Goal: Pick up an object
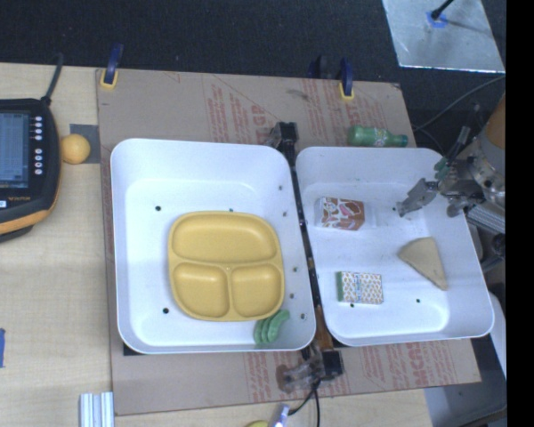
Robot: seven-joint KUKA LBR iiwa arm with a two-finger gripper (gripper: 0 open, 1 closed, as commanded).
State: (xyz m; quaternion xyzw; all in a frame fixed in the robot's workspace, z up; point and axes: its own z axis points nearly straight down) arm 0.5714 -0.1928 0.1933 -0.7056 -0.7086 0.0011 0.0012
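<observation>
The right bin holds a brown-and-white packet near its far left, a green patterned packet near its front left, and a tan wedge toward its right side. My gripper hangs over the bin's far right part, above and a little left of the wedge, with nothing seen between its fingers. The left bin carries a yellow divided tray and a small green object at its front right corner.
A green bottle lies on the cardboard behind the right bin. A teach pendant and a yellow ball sit at the far left. Clamps hold the cardboard's edges.
</observation>
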